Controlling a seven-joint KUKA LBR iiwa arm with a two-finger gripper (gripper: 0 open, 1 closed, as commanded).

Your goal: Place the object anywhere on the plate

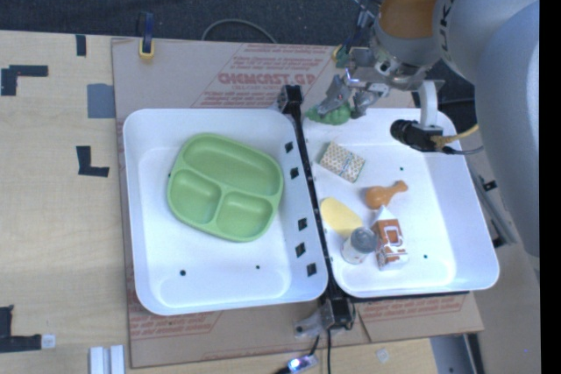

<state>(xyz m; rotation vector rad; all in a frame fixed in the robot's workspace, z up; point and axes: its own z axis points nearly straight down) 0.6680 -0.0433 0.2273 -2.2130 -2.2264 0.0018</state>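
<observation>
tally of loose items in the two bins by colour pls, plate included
Green: 2, the plate in the left bin and a green item at the right bin's far edge
Patterned tan packet: 1
Orange drumstick shape: 1
Yellow piece: 1
Clear cup: 1
Orange-and-white carton: 1
Total: 7

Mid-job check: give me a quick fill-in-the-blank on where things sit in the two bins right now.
1. The green three-compartment plastic plate lies in the ____ bin.
2. The gripper hangs over the right bin's ____ corner.
3. The orange toy drumstick lies in the ____ bin.

Missing words: left; far-left; right
</observation>
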